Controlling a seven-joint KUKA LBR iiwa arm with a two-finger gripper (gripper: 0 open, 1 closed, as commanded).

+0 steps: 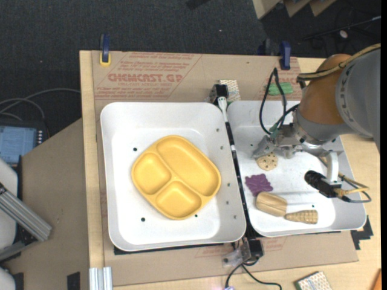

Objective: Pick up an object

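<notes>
On the brown-covered worktop, seen from above, two white bins sit side by side. The left bin holds a yellow plate with three compartments, lying flat near the bin's middle and turned at a slant to its walls.

In the right bin, a flat purple piece lies close to the left wall. Just in front of it is a tan block, and to the right of the block a cone lies on its side, its narrow end toward the block, near the bin's front wall. Behind the purple piece rests a round, dotted cracker, apart from the other three.

My end effector hangs low over the bin's middle, right behind the cracker and close above it. At this slant I cannot tell whether it is apart or together, nor whether it touches the cracker; nothing can be seen clamped in it.

My grey arm comes in from the right over the bin's far corner, its orange band just above the wrist.
</notes>
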